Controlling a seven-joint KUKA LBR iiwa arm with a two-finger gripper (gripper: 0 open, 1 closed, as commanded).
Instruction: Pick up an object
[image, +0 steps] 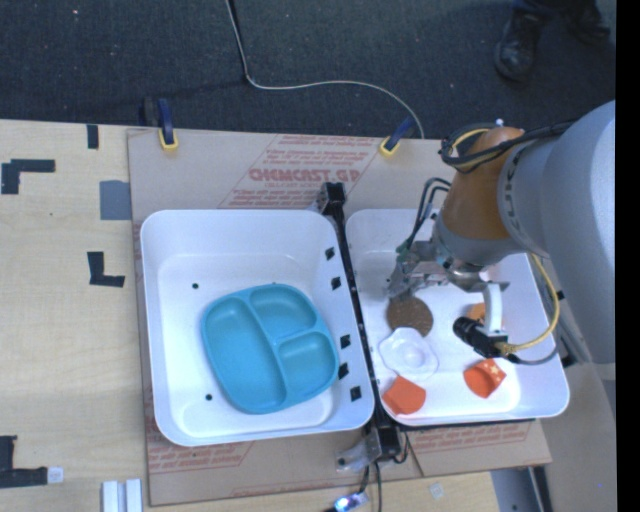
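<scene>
Gripper low at the brown disc in the right bin.

The brown disc (411, 317) lies flat on the floor of the right bin (545, 405), close to that bin's left wall. A white round piece (407, 354) sits just below the disc, right at its lower edge, and an orange piece (404, 396) lies below that again. A second orange piece (484, 378) rests to the disc's lower right, well apart from it. Up and to the right of the disc, the arm's grey wrist and orange band cover that part of the bin. Left of the disc, across the shared wall, the left bin (170, 250) holds a blue divided tray (268, 345). The gripper (403, 283) is at the disc's upper-left edge and appears to touch it. At this slant it cannot be told whether the gripper is open or closed.
</scene>
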